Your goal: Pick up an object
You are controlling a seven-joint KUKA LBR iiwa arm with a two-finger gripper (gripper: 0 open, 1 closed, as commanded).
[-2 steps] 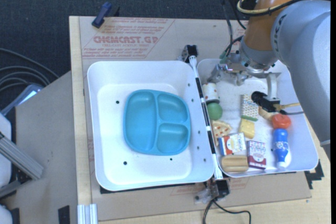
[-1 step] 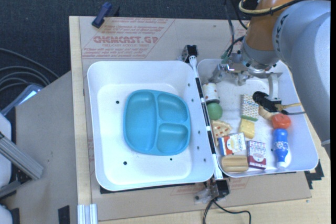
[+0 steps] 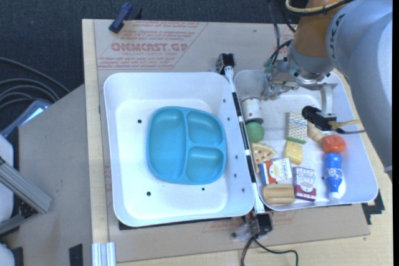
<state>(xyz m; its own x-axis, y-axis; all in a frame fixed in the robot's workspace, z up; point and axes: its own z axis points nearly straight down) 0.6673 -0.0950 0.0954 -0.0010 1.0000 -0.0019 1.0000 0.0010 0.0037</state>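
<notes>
Where the grey arm bends down over the far end of the right bin [image 3: 368, 193], its gripper [image 3: 278, 85] hangs low above the white floor; whether it is spread or closed cannot be told, and nothing shows in its grasp. Just beside it lies a small can [image 3: 251, 109], with a green ball [image 3: 254, 131] next to that. Farther along sit a yellow block [image 3: 293, 151], a blue bottle with an orange cap [image 3: 334, 166], a small red-and-white box [image 3: 305, 183] and a bread roll [image 3: 278, 194]. A blue divided plate [image 3: 186, 145] lies in the left bin [image 3: 121, 96].
</notes>
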